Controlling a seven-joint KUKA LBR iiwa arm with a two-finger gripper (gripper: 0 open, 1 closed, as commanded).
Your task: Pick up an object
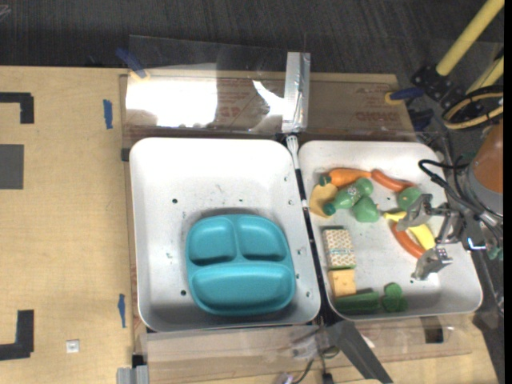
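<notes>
**Hand low over the right bin, among the toy food**

Camera view: The metal two-finger hand [426, 238] reaches in from the right and sits low over the right-hand shallow white bin [468, 294]. Its two silvery fingers stand apart, one near the green round toy piece [410, 195] and the other lower, by the bin's bare floor; between them lie a yellow toy piece [419, 234] and an orange toy carrot-like piece [406, 242]. Whether the fingers touch these pieces cannot be told, and nothing is seen clamped between them, so the hand reads as spread and not gripping.

Elsewhere in the same bin lie an orange toy carrot [349, 176], a second orange-red long piece [390, 181], a cluster of green toy vegetables [356, 200], a yellow curved piece [322, 206], a small patterned pale packet [339, 247], a tan square cracker-like piece [343, 282] and a dark green long toy [370, 300] along the near wall.

The left-hand shallow white bin [160, 174] holds a teal plastic divided plate [239, 263], lying flat toward its near side.

Behind the bins, the brown cardboard panel [352, 102] on the tan wooden surface [56, 214] bears faint reddish printing, too blurred to read. The packet's print is likewise illegible.
</notes>
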